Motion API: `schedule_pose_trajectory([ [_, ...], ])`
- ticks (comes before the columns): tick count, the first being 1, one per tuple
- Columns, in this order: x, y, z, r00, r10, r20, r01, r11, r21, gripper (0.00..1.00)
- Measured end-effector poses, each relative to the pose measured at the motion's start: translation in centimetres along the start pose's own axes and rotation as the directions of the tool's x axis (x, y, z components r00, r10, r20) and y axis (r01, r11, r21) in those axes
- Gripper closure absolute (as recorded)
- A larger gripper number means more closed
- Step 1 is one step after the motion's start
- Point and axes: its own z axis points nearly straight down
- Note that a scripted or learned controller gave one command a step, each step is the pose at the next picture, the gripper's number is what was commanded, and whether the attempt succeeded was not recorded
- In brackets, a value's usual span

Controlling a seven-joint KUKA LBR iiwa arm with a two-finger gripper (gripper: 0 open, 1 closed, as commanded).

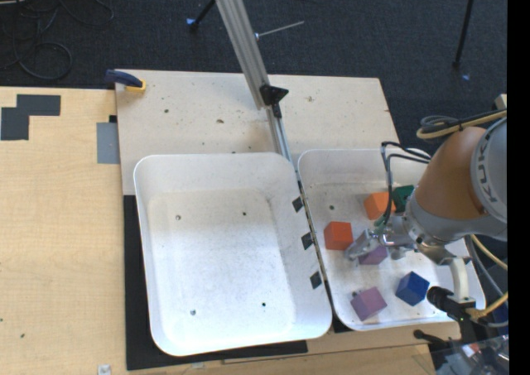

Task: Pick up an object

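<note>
The gripper (pixel 370 247) hangs low in the right bin (pixel 331 168), its metal fingers (pixel 359 249) reaching toward the middle of the floor. Pressed close beneath and just beside them lies a small purple block (pixel 377 256), partly covered by the claw. The fingers look only narrowly parted, and they sit at or against this block, but the view does not show the block plainly between them, so a grasp cannot be claimed. Judging from this, the arm is at the closing or seating step of a pick, and the purple block is the likely target.

Just to the claw's left, touching distance from its tips, sits a red-orange cube (pixel 338 235). A crowded neighbour like this could be nudged or wedged as the jaws shut. Nearer the camera than the claw lie a larger purple block (pixel 368 303) and a blue cube (pixel 411 288), both apart from it and loose on the bin floor. Beyond the claw, close under the wrist, an orange cube (pixel 378 204) and a green piece (pixel 403 194) sit together near the bin's far side; the green one is partly hidden by the arm (pixel 460 183).

All the pieces lie scattered in this one bin, which fits a picking trial with the left bin (pixel 157 199) as the place to receive them. Farthest off, a slanted metal rail (pixel 244 34) rises from the board behind the bins.
</note>
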Motion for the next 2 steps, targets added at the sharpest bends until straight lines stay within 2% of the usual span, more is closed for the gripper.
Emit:
schedule_pose_trajectory([
  [1,-0.1,-0.1,-1.0,1.000,0.007,-0.002,-0.007,1.000,0.002,1.00],
  [2,0.0,-0.1,-5.2,1.000,-0.001,0.001,0.001,1.000,-0.001,1.00],
])
